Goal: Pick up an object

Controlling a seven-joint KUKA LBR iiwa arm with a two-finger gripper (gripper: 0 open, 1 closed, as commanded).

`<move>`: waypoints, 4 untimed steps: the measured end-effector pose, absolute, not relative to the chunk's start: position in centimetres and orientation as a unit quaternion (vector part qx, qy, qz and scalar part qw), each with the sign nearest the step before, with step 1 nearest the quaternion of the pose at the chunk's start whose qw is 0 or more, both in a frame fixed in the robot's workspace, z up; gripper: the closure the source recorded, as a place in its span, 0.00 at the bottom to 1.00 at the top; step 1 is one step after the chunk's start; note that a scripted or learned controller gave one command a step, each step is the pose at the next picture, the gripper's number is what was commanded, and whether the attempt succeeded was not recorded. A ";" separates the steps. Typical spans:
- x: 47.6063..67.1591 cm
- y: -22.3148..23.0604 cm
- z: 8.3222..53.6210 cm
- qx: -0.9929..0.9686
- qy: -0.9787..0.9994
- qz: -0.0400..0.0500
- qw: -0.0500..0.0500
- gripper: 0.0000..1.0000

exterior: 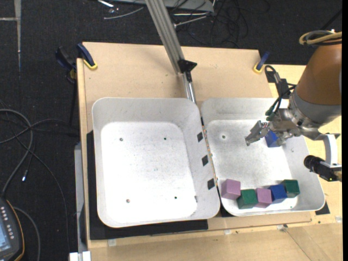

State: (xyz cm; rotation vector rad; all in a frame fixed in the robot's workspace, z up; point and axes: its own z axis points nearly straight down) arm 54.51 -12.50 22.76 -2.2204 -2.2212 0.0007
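We judge the pick to be in its lift-and-hold step: our end effector (265, 134) hangs above the right bin (235, 118) and appears closed on a blue block (272, 140), which shows between its fingers, though we cannot see how firm the grip is. Next we need a straight rise. The bin floor below is bare; five blocks (261, 193) crowd the near rim, and the left bin (147, 145) offers wide room.

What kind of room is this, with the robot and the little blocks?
Probably a robot lab or workshop. A grey and orange robot arm reaches over two white bins clamped to a wooden bench, with coloured blocks to practise on and loose cables on the dark floor.
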 end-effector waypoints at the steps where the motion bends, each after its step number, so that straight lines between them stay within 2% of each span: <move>1: 53.8 -22.0 23.4 -0.710 -0.705 0.001 -0.003 0.00; 2: 61.1 -22.0 11.7 -0.706 -0.708 -0.001 -0.008 0.00; 3: 63.6 -22.4 9.6 -0.706 -0.709 -0.001 -0.003 0.00; 4: 67.9 -18.7 9.6 -0.705 -0.709 -0.002 -0.003 0.00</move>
